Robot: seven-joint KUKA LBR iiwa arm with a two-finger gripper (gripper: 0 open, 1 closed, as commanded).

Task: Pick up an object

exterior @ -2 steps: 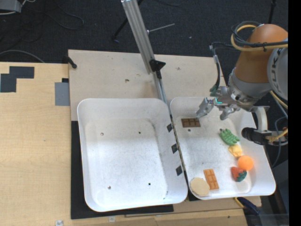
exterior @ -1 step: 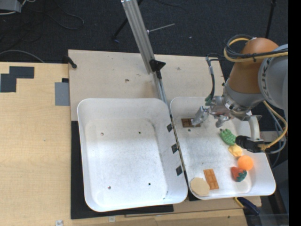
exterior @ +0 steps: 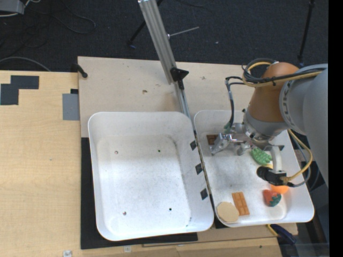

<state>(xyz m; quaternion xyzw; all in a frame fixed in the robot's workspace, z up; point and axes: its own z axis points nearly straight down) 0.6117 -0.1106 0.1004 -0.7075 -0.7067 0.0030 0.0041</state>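
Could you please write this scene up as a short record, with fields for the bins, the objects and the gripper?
bins: left bin and right bin, white, side by side
objects: all in the right bin
near edge: tan round disc with an orange wafer right beside it
near right: red and green toy, strawberry-like
far half: green piece; brown piece by the left wall
gripper: over the right bin's far half, between the brown piece and the green piece
held object: none visible
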